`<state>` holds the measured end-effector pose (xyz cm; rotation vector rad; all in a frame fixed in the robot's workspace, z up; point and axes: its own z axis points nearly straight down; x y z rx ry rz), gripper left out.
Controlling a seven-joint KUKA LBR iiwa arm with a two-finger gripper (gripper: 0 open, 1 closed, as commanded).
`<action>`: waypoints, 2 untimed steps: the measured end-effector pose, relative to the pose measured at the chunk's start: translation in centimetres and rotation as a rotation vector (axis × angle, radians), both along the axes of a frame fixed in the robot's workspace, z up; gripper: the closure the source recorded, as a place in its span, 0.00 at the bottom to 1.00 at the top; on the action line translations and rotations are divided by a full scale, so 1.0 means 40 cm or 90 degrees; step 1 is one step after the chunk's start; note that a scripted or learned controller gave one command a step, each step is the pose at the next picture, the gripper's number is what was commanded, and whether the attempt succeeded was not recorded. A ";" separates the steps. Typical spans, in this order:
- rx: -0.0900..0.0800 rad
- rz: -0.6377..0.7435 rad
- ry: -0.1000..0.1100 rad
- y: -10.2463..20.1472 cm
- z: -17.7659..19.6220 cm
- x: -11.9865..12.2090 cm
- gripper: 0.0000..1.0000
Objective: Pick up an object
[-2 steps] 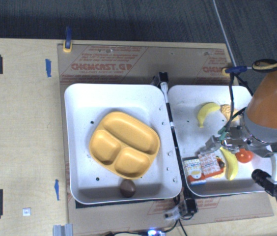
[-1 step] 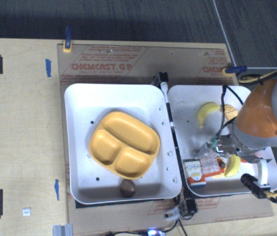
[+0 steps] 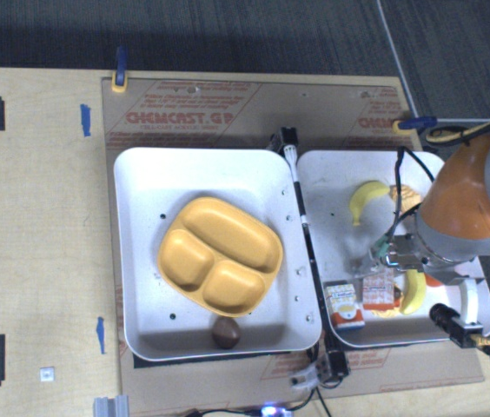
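My gripper (image 3: 384,255) hangs low over the middle of the right bin (image 3: 332,181), below the grey wrist and orange band. A yellow toy banana (image 3: 367,200) lies just up and left of it. Right below it sits a small red-and-white carton (image 3: 379,292), and a second carton with orange print (image 3: 342,304) rests against the bin's front left. Another yellow banana (image 3: 414,292) lies to the right of the cartons, partly under the arm. A tan piece (image 3: 409,198) peeks out behind the arm.
The left bin (image 3: 132,233) holds a large yellow three-part dish (image 3: 219,254) and a small brown lump (image 3: 225,331) near its front wall. A black divider rail (image 3: 301,224) runs between the bins. Cables hang along the arm.
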<state>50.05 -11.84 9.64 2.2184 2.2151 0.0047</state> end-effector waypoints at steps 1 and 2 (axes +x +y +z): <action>0.002 0.002 0.003 0.167 0.221 -0.051 1.00; 0.001 0.002 0.001 0.166 0.247 -0.047 1.00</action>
